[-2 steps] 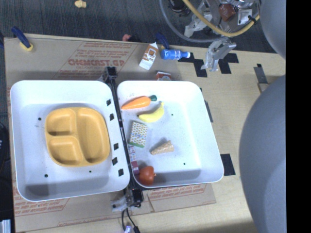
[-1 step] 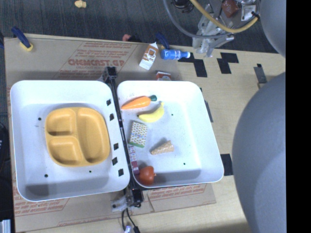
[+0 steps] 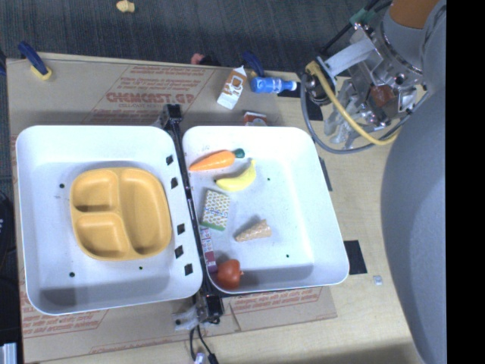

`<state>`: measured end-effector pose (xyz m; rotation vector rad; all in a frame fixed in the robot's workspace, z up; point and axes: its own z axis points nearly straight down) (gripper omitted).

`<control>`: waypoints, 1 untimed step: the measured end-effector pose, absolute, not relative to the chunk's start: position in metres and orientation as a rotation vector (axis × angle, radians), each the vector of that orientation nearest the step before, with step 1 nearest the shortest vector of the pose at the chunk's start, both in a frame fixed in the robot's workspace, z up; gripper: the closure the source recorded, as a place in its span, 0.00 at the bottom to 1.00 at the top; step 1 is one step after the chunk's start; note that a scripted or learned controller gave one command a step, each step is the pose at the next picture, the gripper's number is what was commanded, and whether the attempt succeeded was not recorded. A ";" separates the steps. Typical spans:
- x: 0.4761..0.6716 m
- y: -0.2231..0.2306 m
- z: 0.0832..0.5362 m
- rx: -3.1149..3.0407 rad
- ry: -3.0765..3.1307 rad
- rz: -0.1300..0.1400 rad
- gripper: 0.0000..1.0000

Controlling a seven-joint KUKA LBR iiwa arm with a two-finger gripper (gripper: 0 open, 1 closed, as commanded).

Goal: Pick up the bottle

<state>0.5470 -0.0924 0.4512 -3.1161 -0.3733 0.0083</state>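
The small blue plastic bottle (image 3: pixel 270 86) lies on its side on the cardboard, outside and just behind the right-hand shallow white bin (image 3: pixel 324 203). The grey gripper (image 3: pixel 345 123) hovers near it, whether clenched or released I cannot tell. A lying bottle could roll away, or the gripper might snag the bin's rim.

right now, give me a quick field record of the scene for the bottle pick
target: blue bottle, lying on its side on the cardboard behind the right bin
end effector: above the bench, right of the bottle, apart from it
right bin: carrot, banana, green patterned packet, wedge-shaped piece, tomato
left bin: yellow divided tray
beside bottle: small carton
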 end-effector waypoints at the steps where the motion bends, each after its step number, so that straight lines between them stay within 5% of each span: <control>1: 0.476 -0.144 0.375 -3.121 -0.322 0.008 1.00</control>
